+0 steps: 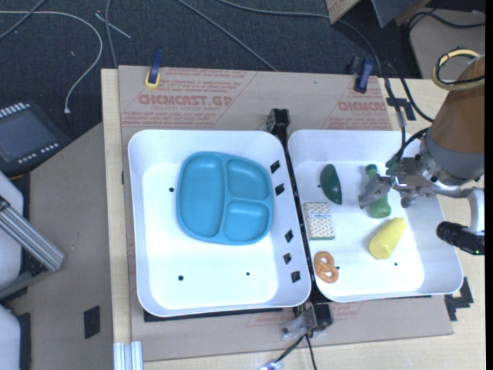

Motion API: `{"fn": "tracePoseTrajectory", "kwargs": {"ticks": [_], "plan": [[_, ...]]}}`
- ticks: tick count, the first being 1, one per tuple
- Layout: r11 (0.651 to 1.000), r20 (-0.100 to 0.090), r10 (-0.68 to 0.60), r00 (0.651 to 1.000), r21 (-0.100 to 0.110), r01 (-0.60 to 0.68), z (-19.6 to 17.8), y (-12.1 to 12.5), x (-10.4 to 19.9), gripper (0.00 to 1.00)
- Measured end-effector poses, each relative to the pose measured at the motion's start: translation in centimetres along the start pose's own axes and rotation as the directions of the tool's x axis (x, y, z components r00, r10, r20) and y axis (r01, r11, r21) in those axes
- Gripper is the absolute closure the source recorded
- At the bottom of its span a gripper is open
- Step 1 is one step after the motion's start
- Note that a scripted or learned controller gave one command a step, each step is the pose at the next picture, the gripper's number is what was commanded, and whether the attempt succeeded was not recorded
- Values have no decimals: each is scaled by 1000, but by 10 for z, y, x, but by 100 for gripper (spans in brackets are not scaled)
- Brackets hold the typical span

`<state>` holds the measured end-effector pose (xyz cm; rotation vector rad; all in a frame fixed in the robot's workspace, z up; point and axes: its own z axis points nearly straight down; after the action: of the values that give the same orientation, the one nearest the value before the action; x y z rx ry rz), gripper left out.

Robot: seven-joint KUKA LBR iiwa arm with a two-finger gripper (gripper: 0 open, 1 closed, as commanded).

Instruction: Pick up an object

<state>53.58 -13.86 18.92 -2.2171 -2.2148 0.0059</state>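
Note:
My gripper [379,190] hangs over the middle of the right bin [439,284], reaching in from the right. A small green object [380,206] lies right under its tip, partly covered by it. Left of it lies a dark green oval object [330,183]. Just below the gripper a yellow object [387,237] rests on the bin floor. A pale speckled square block [318,220] and an orange pretzel [325,267] sit along the bin's left side.
The left bin [154,284] carries a blue divided plate [225,197] in its upper middle. A black divider with clips [286,206] runs between the two bins. The arm's grey and orange body [462,129] covers the right bin's upper right corner.

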Motion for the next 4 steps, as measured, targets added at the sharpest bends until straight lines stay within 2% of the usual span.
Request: {"fn": "tracePoseTrajectory", "kwargs": {"ticks": [1,2,3,4], "plan": [[1000,0,-1,1000,-2,1,49,9,-1,0],[1000,7,2,1000,-15,-2,84,12,-4,0],[1000,2,0,1000,-11,0,77,11,-1,100],[1000,3,-3,1000,-13,3,29,8,8,100]]}}
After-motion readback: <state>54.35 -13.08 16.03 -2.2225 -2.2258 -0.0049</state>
